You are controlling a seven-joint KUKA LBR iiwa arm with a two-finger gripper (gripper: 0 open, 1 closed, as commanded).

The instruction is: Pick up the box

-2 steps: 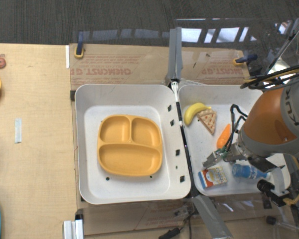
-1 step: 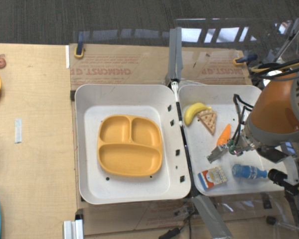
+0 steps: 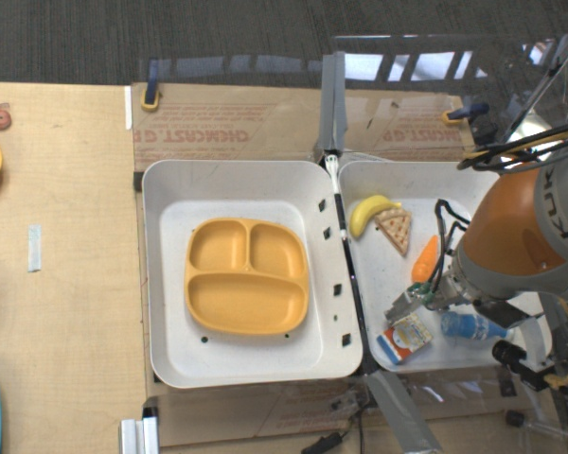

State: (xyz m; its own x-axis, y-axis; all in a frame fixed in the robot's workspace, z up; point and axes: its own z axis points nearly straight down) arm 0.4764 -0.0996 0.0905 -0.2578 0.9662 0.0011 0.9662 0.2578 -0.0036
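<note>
**Ana:** Box first; where does it lie?

**Ben:** Small flat cardboard box with a red, white and blue print [image 3: 405, 337] lies near the front edge of the right-hand shallow white bin [image 3: 473, 180], tilted askew; a clear plastic bottle with a blue label [image 3: 473, 327] rests just beside it.

**Ana:** And the metal two-finger gripper [image 3: 409, 303]?

**Ben:** It hangs just above the box's upper corner; whether it is spread or pressed together I cannot tell from this slant; nothing is visibly pinched.

**Ana:** So how should the grasp go?

**Ben:** My judgement: centre over the box's middle rather than its corner; turn the wrist to meet its narrow sides squarely; come down straight, since a flat box offers little height to catch.

**Ana:** Risks?

**Ben:** Nudging the bottle, or sliding the box against the bin wall; the orange carrot [image 3: 424, 259], yellow banana [image 3: 370, 212] and tan triangular sandwich toy [image 3: 395, 229] sit farther back, well apart.
</note>
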